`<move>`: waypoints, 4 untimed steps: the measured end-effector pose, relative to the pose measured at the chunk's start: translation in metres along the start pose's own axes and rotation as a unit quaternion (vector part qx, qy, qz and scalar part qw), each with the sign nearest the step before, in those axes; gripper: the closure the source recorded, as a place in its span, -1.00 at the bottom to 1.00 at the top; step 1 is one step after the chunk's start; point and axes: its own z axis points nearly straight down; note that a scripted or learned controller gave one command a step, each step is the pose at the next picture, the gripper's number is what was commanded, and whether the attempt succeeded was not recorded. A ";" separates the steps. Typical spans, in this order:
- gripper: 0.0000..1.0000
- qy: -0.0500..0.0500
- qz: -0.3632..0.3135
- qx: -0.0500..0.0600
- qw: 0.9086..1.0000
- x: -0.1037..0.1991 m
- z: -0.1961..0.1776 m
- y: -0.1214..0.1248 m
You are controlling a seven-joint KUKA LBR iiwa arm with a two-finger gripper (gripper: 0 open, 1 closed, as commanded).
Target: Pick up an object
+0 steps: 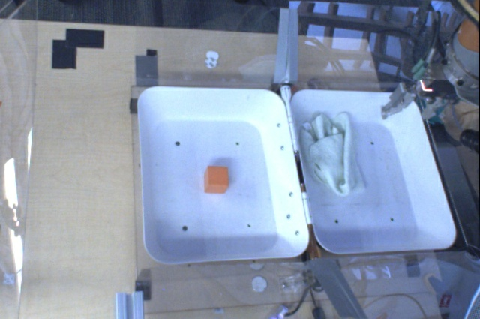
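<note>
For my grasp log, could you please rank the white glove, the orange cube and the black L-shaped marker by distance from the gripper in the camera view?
From the gripper:
1. White glove, right bin's left side.
2. Orange cube, middle of left bin.
3. Black L-shaped marker, bench top, far left.

orange cube (217,179) in left bin (161,235), pale glove (330,152) in right bin (420,235).

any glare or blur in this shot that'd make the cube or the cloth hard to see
In the camera view, the orange cube is sharp and high-contrast on the left bin; the pale cloth nearly blends into the white right bin, separated mostly by soft fold shadows; reflections streak the clear panel at the left edge; the gripper at the upper right looks small and slightly blurred.
</note>
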 end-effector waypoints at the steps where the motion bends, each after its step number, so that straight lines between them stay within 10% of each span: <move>1: -1.00 0.000 -0.106 0.000 0.994 -0.004 0.120 0.003; 2: -1.00 -0.001 -0.107 -0.002 0.994 -0.036 0.071 0.009; 3: -1.00 -0.001 -0.173 -0.002 0.985 -0.035 0.152 0.034; 4: 1.00 -0.002 -0.174 -0.006 0.985 -0.034 0.139 0.036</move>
